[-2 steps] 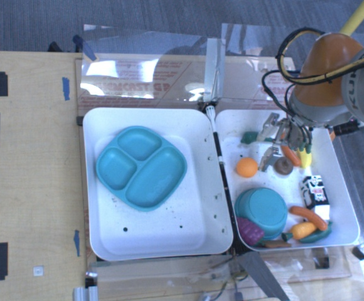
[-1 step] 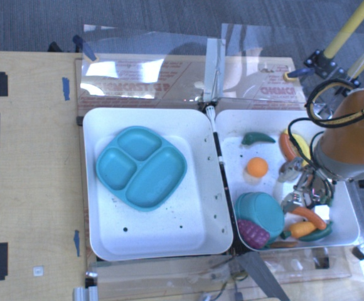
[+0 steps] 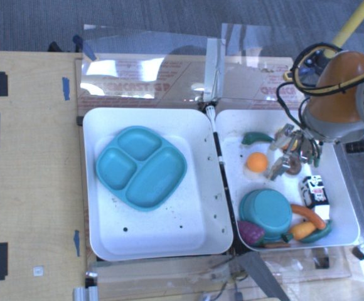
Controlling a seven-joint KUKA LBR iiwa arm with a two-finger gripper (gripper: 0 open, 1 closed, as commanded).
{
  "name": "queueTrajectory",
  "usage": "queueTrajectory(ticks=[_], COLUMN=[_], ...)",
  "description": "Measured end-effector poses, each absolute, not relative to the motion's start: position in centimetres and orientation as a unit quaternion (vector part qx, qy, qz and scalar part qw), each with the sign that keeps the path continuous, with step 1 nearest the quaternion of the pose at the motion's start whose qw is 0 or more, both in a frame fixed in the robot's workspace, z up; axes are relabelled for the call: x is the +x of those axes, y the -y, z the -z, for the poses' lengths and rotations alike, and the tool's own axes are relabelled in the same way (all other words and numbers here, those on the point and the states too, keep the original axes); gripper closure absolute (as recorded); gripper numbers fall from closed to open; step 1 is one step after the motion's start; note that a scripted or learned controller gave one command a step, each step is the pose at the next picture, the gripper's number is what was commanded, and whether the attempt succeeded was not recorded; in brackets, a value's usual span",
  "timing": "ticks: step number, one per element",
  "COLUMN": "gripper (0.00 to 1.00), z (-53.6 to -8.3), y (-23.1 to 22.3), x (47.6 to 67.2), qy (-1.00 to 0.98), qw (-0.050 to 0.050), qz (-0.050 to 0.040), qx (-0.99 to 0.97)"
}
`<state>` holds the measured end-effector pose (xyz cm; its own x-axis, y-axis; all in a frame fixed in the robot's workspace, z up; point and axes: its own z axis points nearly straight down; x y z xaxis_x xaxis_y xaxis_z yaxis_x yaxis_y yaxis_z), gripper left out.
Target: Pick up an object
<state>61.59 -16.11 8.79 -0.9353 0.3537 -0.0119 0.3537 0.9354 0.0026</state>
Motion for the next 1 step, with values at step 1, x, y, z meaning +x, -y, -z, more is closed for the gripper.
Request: queueTrajectory(ticks=[1], gripper=[0.00], z=[-8.82], y=[13.65], x=[64.24], qy=[-0.973], qw=[-0.005], qz=[0.0049], qx=[0.229])
